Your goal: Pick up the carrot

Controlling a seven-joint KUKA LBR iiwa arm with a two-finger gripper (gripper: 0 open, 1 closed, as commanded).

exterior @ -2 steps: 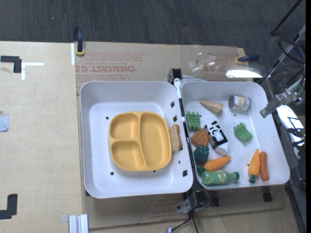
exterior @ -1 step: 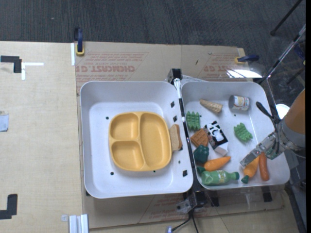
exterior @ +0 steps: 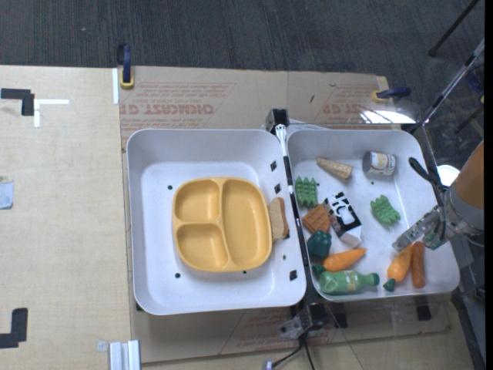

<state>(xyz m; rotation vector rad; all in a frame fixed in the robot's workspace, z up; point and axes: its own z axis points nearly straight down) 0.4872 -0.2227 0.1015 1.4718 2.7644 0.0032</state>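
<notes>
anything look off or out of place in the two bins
One thing: a slice of bread leans against the right rim of the yellow divided plate in the left bin, not in a compartment. The right bin is a loose jumble of toy food, with the claw just above the carrot.

One fixed camera looks down aslant on both bins (exterior: 139, 206).

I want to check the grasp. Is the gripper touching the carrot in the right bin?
Cannot tell. In the camera view the gripper hangs just above the carrot near the right bin's edge, but neither contact nor a gap shows plainly.
</notes>
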